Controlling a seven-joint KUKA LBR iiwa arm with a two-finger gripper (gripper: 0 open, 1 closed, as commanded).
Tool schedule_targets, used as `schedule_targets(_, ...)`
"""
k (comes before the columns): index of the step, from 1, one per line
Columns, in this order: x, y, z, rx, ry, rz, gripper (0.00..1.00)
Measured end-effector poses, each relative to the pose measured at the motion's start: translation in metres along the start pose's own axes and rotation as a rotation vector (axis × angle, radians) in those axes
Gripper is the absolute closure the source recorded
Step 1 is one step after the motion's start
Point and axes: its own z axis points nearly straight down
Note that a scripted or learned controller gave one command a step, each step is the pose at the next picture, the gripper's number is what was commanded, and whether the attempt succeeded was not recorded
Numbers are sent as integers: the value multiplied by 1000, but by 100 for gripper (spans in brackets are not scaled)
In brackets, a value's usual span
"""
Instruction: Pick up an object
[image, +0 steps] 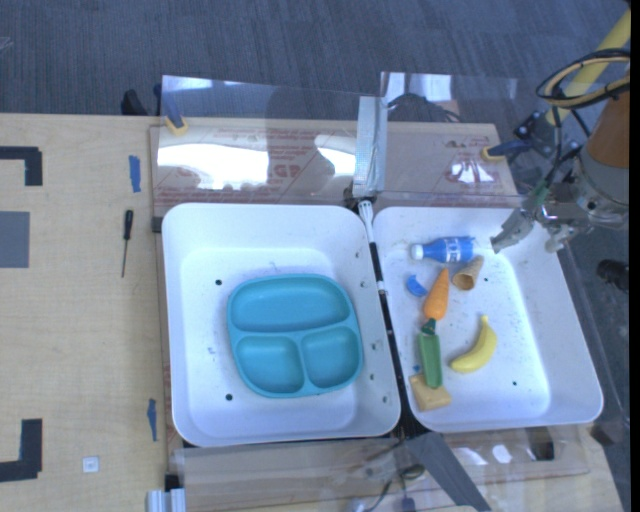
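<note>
Where bins (200, 240) sit, wooden bench (70, 330).

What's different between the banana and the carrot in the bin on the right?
The banana is yellow and curved; the carrot is orange, straight and tapered. The banana lies nearer the middle of the right bin, apart from other items, while the carrot sits closer to the bin's left wall, its lower end meeting a green piece. The banana looks somewhat longer. Both lie flat on the bin floor and look like toy food.
</note>
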Motion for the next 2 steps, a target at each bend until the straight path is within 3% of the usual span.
schedule_targets(1,40,-66,61,4,2,-194,0)
schedule_targets(2,91,-21,105,-6,-1,-71,0)
